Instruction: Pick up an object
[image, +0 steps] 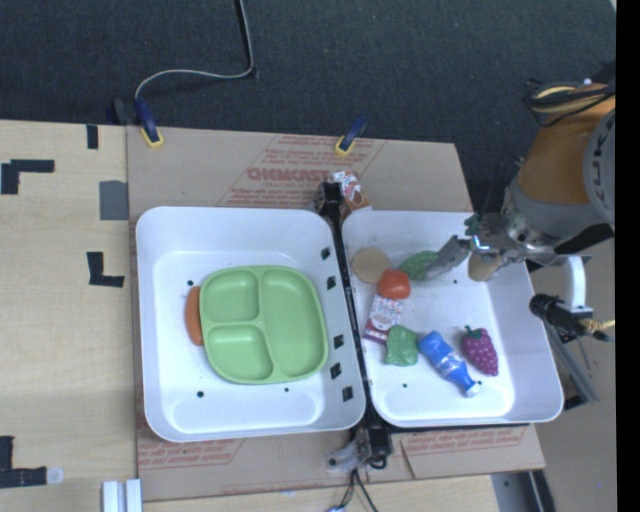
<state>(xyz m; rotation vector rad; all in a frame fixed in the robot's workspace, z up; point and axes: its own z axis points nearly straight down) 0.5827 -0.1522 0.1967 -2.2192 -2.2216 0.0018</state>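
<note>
right now the gripper (462, 250) sits low over the upper right part of the right bin (530, 395), its grey finger (448, 257) slanting down to the left. whether the claw is wide or narrow cannot be told from this slanted view, and nothing can be seen clamped between its fingers.

just at the finger's tip lies a dark green object (422, 265); whether they touch is unclear. a red tomato-like piece (394, 284) rests just below and left of that, with a tan round disc (369, 264) beside it toward the divider. under the tomato lies a small white and red packet (382, 315), then a green lump (401, 346), a blue bottle (446, 362) lying on its side, and a purple bunch of grapes (480, 350), all well below the claw.

the left bin (170, 400) holds a green divided plate (264, 323), with an orange carrot-like piece (192, 314) tucked against its left edge, well apart from the arm.
</note>
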